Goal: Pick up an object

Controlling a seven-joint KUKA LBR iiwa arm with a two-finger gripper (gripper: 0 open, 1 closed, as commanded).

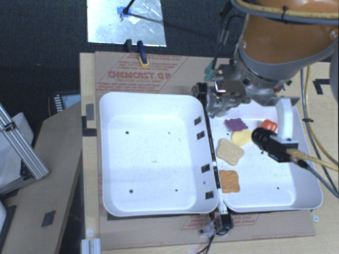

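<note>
The left bin [153, 157] sits on the surface [63, 157] at about nine o'clock from the right bin [296, 192]. In the right bin, an orange-brown cracker [229, 181] lies at six o'clock from a pale bread slice [229, 151]. At twelve o'clock from the slice is a purple piece [235, 124], with a yellow piece [241, 137] just beside it and a red-orange piece [269, 125] at three o'clock. The hand [220, 103] hangs over the bin's far left corner; how far it is open I cannot tell.
</note>
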